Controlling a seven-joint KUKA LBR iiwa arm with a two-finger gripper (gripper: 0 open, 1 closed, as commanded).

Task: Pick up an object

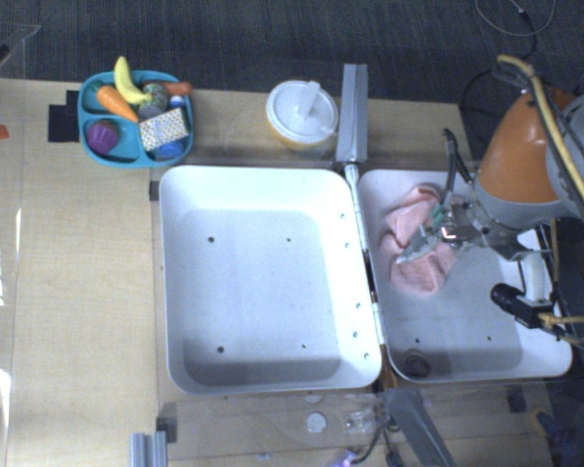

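Pale wooden worktop [68, 290] carrying two shallow white bins side by side. Left bin [263, 280] with bare floor. Right bin [467, 339] holding a crumpled pink cloth [416, 246] in its upper left part. Grey arm with orange band [524, 154] reaching in from the right, over the right bin. Blue divided tray [134, 120] of toy food at upper left. Yellow lidded cup [303, 113] behind the bins. Pincer [434, 236] down on the pink cloth, touching it; open or closed, cannot tell.
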